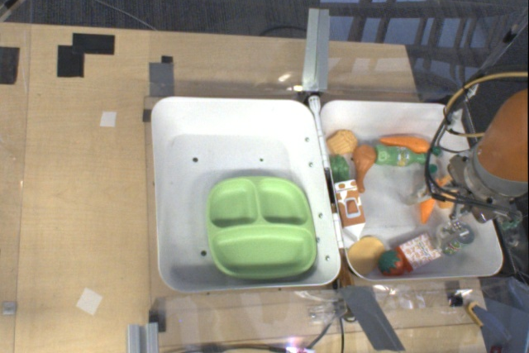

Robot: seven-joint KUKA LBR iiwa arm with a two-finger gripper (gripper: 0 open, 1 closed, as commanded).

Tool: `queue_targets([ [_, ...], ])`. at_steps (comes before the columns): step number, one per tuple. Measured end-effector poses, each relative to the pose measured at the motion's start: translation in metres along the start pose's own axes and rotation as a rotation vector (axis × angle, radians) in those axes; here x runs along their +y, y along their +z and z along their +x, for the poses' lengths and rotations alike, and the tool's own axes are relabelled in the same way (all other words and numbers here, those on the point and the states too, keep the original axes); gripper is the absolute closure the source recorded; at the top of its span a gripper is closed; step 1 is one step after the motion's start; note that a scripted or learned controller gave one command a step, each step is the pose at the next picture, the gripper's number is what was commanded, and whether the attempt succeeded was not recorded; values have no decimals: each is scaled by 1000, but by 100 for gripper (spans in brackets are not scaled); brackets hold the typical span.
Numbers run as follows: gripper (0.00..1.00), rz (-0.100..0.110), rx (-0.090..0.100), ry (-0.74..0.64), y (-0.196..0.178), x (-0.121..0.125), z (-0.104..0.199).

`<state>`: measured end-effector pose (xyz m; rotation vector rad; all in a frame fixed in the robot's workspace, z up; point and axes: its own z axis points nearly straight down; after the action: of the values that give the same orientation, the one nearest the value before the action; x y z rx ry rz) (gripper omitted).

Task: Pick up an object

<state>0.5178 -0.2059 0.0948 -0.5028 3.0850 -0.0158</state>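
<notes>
We see the gripper (pixel 457 229) low over the right bin (pixel 388 116); its grip state we cannot tell, wrist and cables hide it.

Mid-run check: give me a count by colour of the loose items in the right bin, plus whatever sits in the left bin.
Right white bin, as far as visible:
Orange items: 3, a carrot-shaped piece, a long piece, a small piece
Tan rounded lumps: 2
Green items: 2
Red: 1
Printed packets: 2
Left bin: 1 green divided plastic tray
Total: 11
</notes>
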Motion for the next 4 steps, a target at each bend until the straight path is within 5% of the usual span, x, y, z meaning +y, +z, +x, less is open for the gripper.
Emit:
queue_targets([
  [1,0,4,-12,5,-1,4,11],
  [3,0,-1,-2,18,4,2,-10],
  [4,100,5,-18,15,-10,2,-16],
])
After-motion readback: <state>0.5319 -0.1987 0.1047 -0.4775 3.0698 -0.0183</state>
